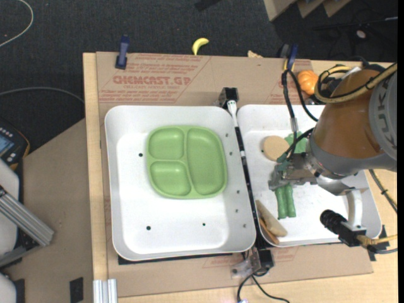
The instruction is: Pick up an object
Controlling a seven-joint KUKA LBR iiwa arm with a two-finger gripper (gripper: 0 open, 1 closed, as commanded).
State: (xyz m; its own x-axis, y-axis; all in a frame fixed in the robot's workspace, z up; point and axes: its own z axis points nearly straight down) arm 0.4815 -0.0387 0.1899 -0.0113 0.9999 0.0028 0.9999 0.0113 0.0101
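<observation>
Green stalk [285, 202] lies beneath the hand [281, 178].

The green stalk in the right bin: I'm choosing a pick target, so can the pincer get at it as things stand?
Probably yes. The pincer hangs right over the green stalk's upper end, and nothing lies on top of it.

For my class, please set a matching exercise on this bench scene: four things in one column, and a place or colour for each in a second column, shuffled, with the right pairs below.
Things
1. divided plate
2. tan round disc
3. green stick-shaped object
4. blue clamp

Descriptions
A. at the board's back left edge
B. lies in the right bin just below the gripper
C. pale green, in the left bin
D. in the right bin, near its back left corner

Pairs: 1-C, 2-D, 3-B, 4-A
</observation>
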